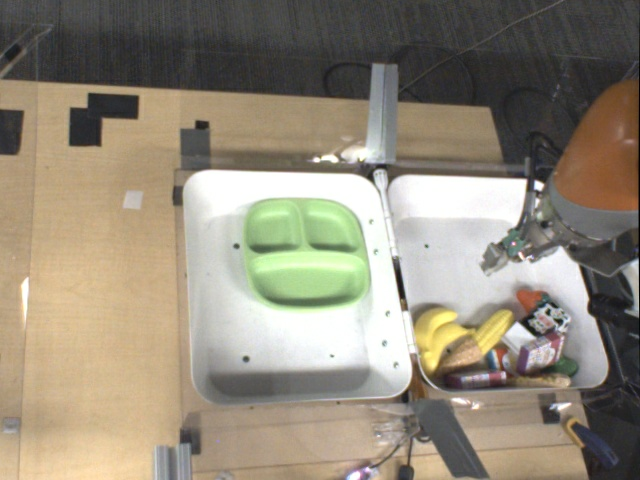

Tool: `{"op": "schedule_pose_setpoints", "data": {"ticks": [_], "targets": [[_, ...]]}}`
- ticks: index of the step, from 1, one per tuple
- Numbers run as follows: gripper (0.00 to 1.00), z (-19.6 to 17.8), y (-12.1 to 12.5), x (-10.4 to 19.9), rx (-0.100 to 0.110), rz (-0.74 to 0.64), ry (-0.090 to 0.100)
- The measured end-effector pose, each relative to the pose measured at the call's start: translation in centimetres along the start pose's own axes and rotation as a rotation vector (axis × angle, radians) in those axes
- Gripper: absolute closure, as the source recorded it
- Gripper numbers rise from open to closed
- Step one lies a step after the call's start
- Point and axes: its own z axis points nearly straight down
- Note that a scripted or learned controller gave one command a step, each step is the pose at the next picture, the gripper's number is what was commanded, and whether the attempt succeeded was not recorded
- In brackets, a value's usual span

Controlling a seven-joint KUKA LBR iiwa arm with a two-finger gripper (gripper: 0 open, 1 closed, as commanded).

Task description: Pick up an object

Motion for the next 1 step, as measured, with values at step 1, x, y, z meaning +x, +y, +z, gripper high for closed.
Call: {"op": "schedule_pose_setpoints", "data": {"ticks": [1], "targets": [[0.0, 0.02, -0.01, 0.0, 0.0, 0.0, 0.0]]}}
